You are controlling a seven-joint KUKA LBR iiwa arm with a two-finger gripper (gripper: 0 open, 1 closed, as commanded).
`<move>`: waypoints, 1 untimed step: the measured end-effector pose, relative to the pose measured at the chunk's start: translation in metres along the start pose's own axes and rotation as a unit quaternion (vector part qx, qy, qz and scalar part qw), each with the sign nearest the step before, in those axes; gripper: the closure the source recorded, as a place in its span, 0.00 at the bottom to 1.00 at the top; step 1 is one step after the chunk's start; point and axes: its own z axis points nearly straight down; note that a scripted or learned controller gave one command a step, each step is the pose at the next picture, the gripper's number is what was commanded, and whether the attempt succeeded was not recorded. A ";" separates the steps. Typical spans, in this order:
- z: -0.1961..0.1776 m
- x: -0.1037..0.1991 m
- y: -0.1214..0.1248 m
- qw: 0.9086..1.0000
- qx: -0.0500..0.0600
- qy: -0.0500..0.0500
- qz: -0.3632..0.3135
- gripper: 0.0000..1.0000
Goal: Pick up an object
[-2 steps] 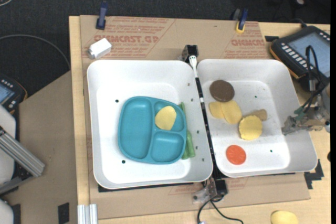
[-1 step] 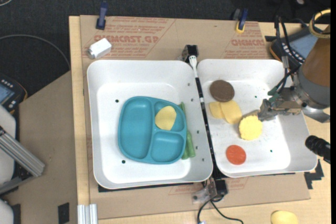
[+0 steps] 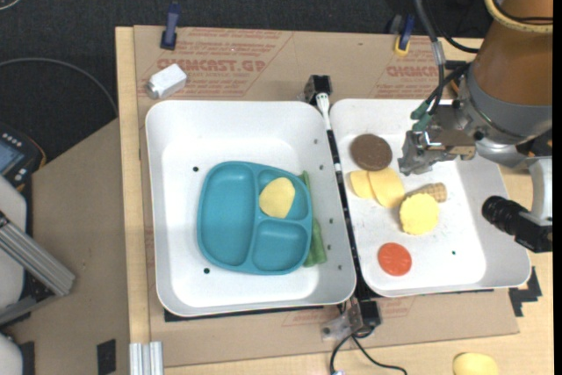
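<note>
Currently at approach step: gripper (image 3: 420, 155) hanging low over right bin (image 3: 500, 272), just beside brown disc (image 3: 371, 152) and above tan cone-like piece (image 3: 428, 191). Nothing seen between the fingers; open or closed not resolvable at this angle, so cannot tell. Candidate objects all in right bin: brown disc at upper left, pale yellow slices (image 3: 375, 185) just below it, yellow round piece (image 3: 419, 214) touching or nearly touching the cone-like piece, red disc (image 3: 394, 259) near front, apart from the rest. Left bin (image 3: 167, 189) holding teal divided plate (image 3: 233, 219) with yellow item (image 3: 277, 198) in one compartment, green strip (image 3: 313, 241) at plate's right edge. Pick judged not yet made. Next move calls for descent centred on one piece, likely cone-like piece or brown disc, clear of crowded neighbours.
</note>
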 end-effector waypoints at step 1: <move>-0.008 0.038 -0.001 1.000 0.005 -0.001 0.004 1.00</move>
